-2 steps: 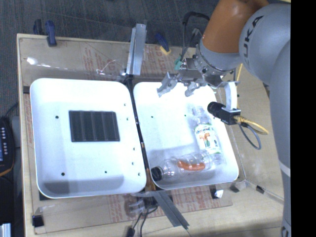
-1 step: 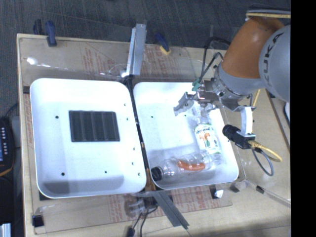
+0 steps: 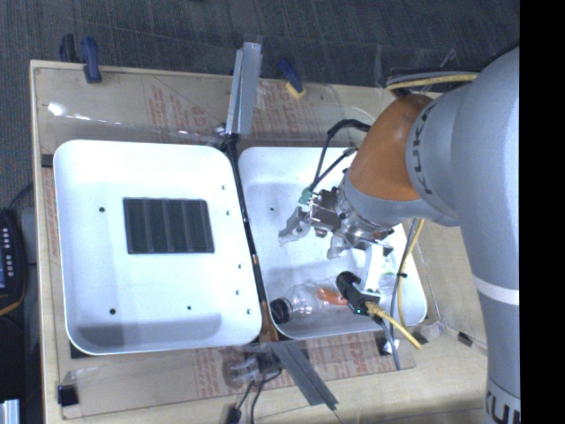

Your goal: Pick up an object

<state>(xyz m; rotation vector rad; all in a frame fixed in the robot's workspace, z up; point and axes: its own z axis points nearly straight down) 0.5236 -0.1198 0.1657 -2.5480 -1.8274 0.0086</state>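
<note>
A clear plastic bottle (image 3: 306,301) with a black cap (image 3: 281,310) lies on its side at the near edge of the right bin (image 3: 265,184). Something orange (image 3: 331,299) shows at the bottle's right end. My gripper (image 3: 312,238) hangs over the middle of the right bin, a little behind the bottle and apart from it. Its metal fingers (image 3: 290,230) are spread open with nothing between them. The grey arm with its orange band (image 3: 388,157) reaches in from the right and hides the bin's right side.
The left bin (image 3: 79,175) has a dark ribbed rectangle (image 3: 168,225) on its floor. A metal divider bar (image 3: 243,87) stands between the bins at the back. Blue clamps (image 3: 90,58) grip the bench's far edge.
</note>
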